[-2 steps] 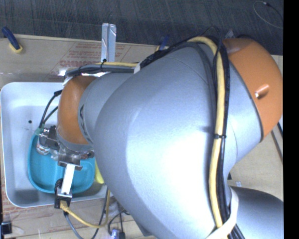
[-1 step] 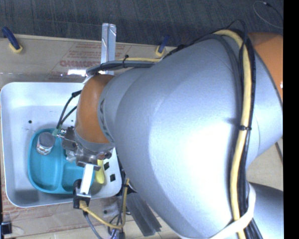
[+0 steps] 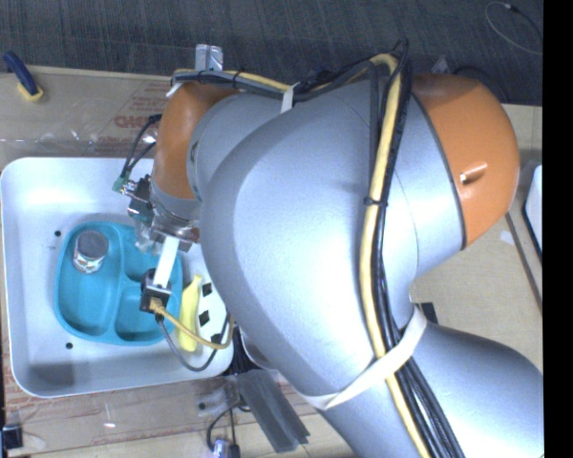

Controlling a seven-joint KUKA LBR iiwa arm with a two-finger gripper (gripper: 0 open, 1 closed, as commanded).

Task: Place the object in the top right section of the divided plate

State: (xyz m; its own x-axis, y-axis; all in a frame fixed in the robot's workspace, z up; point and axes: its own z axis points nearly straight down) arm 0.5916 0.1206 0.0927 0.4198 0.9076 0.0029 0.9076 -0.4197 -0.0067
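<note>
Camera view: grey cup [image 3: 91, 248] on blue plate [image 3: 88, 315], left of tool [image 3: 149, 231].

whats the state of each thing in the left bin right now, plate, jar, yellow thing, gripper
blue divided plate: lying flat in the left bin, its right side partly under the arm.
small jar: upright in the plate's upper left section, not held.
yellow object: lying by the plate's right edge, partly hidden by the arm.
gripper: over the plate's upper right part, its grip hidden from view.
</note>
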